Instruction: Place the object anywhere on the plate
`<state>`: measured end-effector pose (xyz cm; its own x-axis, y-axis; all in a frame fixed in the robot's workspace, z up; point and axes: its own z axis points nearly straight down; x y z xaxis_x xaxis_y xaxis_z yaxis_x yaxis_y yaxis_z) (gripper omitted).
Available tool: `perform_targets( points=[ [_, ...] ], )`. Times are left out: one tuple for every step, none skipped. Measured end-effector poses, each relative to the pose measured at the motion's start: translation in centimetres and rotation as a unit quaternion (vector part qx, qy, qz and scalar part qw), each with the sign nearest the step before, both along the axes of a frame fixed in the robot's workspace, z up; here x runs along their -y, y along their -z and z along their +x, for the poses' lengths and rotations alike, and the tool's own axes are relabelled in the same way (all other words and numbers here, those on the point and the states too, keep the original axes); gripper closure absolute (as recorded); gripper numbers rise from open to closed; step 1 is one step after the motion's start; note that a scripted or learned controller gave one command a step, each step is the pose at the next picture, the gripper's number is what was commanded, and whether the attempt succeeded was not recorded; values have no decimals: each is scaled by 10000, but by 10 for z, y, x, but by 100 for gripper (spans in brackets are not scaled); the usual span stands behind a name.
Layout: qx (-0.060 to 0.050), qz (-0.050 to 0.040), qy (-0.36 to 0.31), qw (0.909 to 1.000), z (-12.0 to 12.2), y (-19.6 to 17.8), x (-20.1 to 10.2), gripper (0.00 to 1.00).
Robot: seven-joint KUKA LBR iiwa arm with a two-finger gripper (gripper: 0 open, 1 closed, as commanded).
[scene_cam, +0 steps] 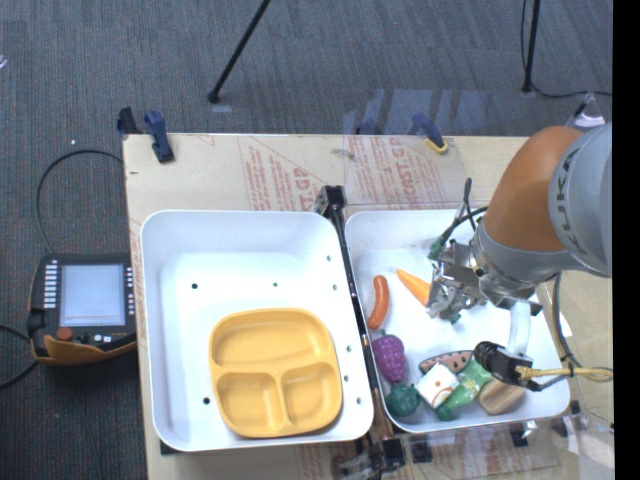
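Observation:
A yellow plate (pixel 275 370) with three compartments lies in the left bin (pixel 180 268), toward its front. The right bin (pixel 400 230) holds toy foods: a red sausage (pixel 378 301), an orange carrot (pixel 413 285), purple grapes (pixel 389 357), a dark green round piece (pixel 403 400), a white and red wedge (pixel 438 384), a green piece (pixel 466 384) and a tan piece (pixel 501 398). My gripper (pixel 447 303) hangs over the right bin, just right of the carrot. Nothing shows between its fingers.
The grey arm with its orange band (pixel 535 193) covers the right bin's right side. A black cable (pixel 510 363) runs over the front right items. A teach pendant (pixel 85 303) lies on the floor to the left. Clamps (pixel 158 133) sit at the bench's back edge.

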<state>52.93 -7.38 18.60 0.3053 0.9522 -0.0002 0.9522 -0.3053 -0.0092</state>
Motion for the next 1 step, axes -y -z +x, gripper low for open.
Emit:
perform_targets(
  points=[
    [0, 1, -2, 10000, 0, 0, 0, 0]
  ],
)
